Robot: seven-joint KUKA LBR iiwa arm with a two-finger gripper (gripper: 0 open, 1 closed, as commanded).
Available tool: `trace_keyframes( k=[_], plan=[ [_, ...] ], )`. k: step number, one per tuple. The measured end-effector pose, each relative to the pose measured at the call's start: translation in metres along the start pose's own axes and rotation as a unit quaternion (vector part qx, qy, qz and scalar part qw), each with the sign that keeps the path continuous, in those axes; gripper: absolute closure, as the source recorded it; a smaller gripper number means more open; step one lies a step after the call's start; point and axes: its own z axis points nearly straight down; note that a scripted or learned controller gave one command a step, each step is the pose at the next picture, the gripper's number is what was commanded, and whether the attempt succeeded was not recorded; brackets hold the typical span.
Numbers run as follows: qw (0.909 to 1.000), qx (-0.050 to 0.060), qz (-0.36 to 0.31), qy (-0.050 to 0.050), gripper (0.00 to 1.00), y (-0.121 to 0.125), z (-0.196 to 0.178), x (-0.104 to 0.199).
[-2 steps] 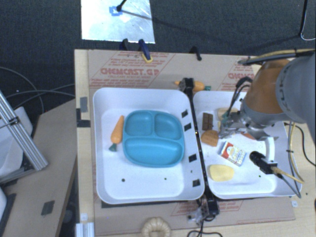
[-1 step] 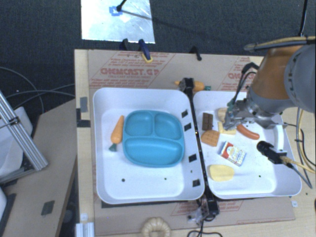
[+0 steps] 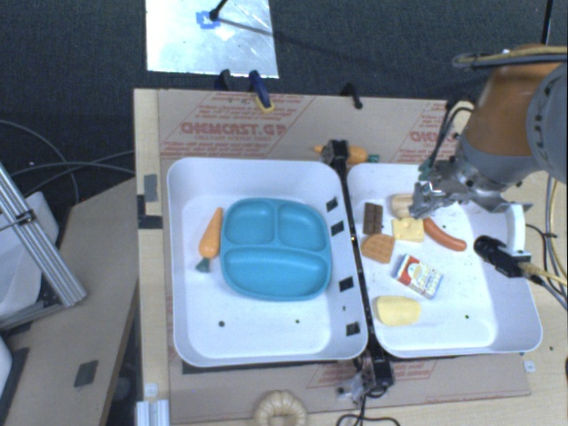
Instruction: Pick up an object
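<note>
The tool hangs over the cheese wedge in the right bin; its opening cannot be told. A centred, vertical descent is advised, clear of the sausage.

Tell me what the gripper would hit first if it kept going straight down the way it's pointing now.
Most likely the pale yellow cheese block in the right bin: the gripper points down just above it. A beige food piece lies right beside that line, and depth is unclear, so it could touch that first.
</note>
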Motion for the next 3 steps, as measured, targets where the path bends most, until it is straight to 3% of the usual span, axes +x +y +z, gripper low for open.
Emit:
trace_keyframes(
  k=[1, 2, 3],
  plan=[
    [1.0000, 0.001, 0.000, 0.000, 1.00, 0.001, -0.019, 0.000],
    [1.0000, 0.003, -0.002, 0.001, 1.00, -0.011, -0.024, 0.045],
    [1.0000, 0.003, -0.001, 0.000, 1.00, -0.008, -0.009, 0.061]
  ],
)
